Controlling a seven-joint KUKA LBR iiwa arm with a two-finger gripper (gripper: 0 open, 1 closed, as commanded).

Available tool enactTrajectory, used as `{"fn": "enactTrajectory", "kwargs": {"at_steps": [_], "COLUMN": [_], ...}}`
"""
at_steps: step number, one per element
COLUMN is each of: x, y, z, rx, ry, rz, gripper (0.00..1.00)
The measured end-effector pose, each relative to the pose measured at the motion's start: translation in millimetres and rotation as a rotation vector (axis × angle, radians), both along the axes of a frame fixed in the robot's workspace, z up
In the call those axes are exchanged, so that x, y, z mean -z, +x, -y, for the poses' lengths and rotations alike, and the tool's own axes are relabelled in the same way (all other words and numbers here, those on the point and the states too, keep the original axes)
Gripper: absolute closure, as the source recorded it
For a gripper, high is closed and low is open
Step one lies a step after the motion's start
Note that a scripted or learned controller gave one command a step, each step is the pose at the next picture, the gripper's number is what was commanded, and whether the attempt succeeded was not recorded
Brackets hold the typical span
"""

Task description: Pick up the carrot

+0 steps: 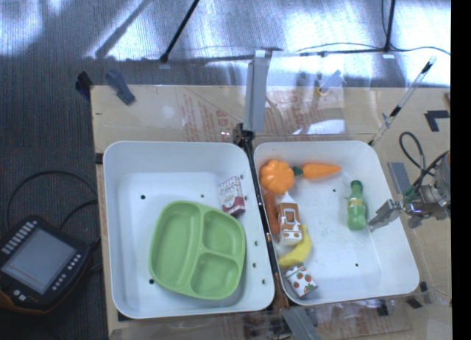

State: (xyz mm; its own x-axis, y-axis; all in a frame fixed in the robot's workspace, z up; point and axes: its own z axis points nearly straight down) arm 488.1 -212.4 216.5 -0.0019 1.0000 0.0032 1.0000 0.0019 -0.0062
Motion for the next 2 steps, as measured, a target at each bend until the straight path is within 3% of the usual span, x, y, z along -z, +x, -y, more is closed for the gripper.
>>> {"fn": "enactTrajectory", "kwargs": {"at_steps": [1,2], "x": [-29.6,23.6], "y": [-8.3,66.0], "z": [-18.3,-49.8], "rx": [0.031,-0.108], "ry": [0.000,-0.001], "rz": [-0.001,0.001], "gripper": [0.00,0.00]}}
